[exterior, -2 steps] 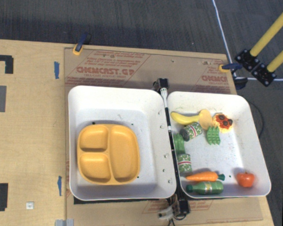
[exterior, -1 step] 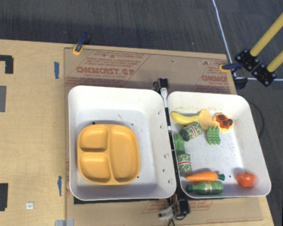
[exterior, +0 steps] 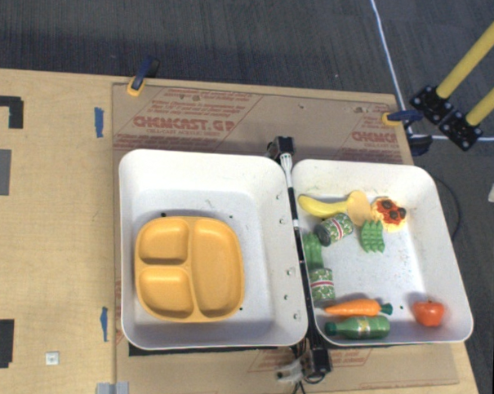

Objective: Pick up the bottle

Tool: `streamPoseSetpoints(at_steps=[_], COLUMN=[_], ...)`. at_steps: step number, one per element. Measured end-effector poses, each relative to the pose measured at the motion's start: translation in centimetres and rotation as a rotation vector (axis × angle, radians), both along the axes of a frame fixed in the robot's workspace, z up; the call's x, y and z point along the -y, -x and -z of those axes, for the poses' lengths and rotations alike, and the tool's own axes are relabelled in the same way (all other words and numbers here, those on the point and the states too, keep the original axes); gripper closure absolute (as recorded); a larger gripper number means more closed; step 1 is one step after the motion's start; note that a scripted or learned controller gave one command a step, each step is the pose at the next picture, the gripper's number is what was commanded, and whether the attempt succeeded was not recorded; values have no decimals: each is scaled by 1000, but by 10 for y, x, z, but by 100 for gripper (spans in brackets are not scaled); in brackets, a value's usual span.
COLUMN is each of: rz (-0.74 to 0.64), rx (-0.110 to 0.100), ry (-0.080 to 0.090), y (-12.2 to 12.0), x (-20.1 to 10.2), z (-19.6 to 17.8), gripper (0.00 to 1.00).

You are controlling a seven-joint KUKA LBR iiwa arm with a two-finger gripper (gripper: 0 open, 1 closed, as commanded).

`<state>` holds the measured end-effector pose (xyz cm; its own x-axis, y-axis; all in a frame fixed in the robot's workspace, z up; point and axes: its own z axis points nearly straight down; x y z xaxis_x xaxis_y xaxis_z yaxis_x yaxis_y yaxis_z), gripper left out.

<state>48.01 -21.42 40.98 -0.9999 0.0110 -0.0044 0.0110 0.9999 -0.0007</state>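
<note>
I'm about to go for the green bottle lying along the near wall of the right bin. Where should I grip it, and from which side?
Grip the green bottle across its labelled middle, coming straight down from above. It lies flat, long axis left to right, so close front to back. The carrot lies just behind it and the bin wall just in front, so finger room looks tight.

Robotics lab: taped bench, clamped white bins.

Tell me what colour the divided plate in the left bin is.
Yellow-orange all over; the divided plate shows plainly in the camera view.
</note>
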Motion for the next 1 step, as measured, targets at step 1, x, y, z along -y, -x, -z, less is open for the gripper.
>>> streamPoseSetpoints(at_steps=[1], rz=[-31], rx=[-1], ry=[0], y=[0], x=[-15], z=[163], gripper=[0])
